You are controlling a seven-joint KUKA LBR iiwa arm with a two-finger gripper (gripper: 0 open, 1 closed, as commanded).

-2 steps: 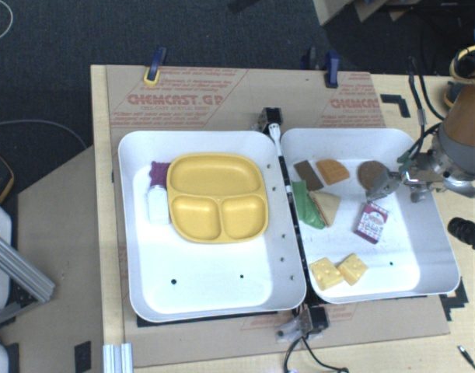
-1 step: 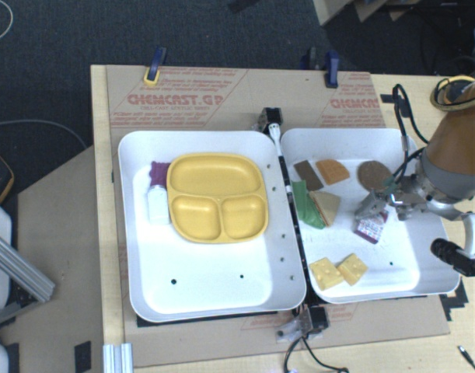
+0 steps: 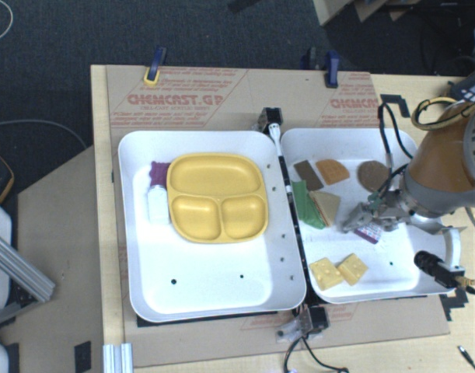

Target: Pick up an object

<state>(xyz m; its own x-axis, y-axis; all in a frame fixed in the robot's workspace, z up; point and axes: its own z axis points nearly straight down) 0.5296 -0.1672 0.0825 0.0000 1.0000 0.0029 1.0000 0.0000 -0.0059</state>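
My gripper is low in the right bin, near its middle. A small purple item lies just below it, touching or nearly touching. To the gripper's left lie a tan wedge and a green strip. Behind them sit a dark brown block, an orange piece and a round brown piece. Two yellow cubes rest near the bin's front. The arm covers the bin's right side.
The left bin holds a yellow divided plate, with a purple item and a white item at its left. Black cables run over the right bin's far rim. Clamps hold the board's back edge.
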